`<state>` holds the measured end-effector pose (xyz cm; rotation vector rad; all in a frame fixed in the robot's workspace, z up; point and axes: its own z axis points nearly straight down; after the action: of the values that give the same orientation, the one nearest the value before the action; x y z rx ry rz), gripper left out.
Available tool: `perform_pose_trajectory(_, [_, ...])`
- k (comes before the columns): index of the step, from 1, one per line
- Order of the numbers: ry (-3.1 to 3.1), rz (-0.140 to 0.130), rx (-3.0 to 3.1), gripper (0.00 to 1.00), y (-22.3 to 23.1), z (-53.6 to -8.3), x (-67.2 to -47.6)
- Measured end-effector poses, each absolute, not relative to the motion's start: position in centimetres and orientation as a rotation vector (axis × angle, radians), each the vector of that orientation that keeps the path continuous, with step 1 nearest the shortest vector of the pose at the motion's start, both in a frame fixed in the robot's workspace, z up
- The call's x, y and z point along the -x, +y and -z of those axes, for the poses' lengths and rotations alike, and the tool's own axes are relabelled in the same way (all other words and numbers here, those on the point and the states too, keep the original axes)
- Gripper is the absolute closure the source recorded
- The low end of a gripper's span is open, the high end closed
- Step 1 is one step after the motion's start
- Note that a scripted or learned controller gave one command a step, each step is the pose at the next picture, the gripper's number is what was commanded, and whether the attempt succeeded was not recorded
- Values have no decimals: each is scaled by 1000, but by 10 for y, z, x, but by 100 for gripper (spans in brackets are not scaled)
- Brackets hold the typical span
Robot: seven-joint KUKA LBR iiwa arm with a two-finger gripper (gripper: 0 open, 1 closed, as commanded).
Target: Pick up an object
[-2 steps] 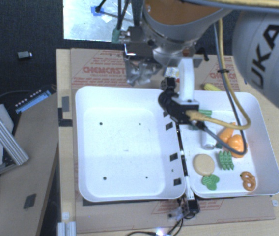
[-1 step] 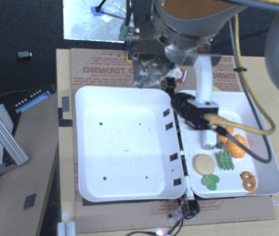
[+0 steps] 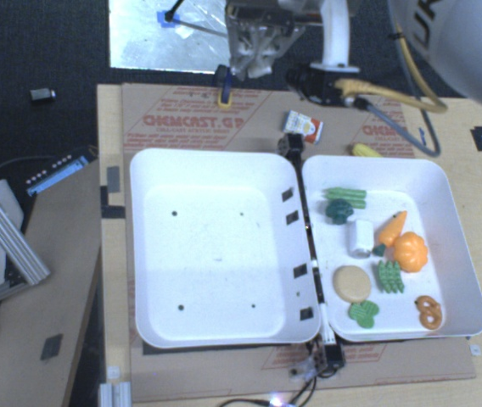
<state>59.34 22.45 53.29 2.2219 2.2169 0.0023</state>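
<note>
My fingers [image 3: 248, 58] hang high at the far edge of the desk [image 3: 114, 108], beyond both bins; I cannot tell whether they are wide or narrow, and nothing shows between them. I judge the pick has not begun. All the toys lie in the right bin [image 3: 457, 227]: broccoli [image 3: 338, 212], a white cylinder [image 3: 361, 236], a carrot [image 3: 393, 227], an orange pumpkin [image 3: 410, 252], a round biscuit [image 3: 352, 283], a pretzel [image 3: 429, 311]. They sit close together, so neighbours may crowd a grasp. The left bin [image 3: 215, 244] lies beside it.

Bench [image 3: 71, 253], 2 white bins [image 3: 211, 248], maybe cardboard sheet [image 3: 190, 119] underneath
</note>
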Motion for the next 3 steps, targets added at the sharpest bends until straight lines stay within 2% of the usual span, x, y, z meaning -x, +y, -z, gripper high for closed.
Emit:
perform_pose_trajectory(1, [2228, 24, -2225, 100, 234, -341, -566])
perform_pose_trajectory(2, [2223, -29, -2211, 100, 234, -535, -530])
perform_pose_trajectory(3, [2228, 25, -2224, 100, 234, -348, -490])
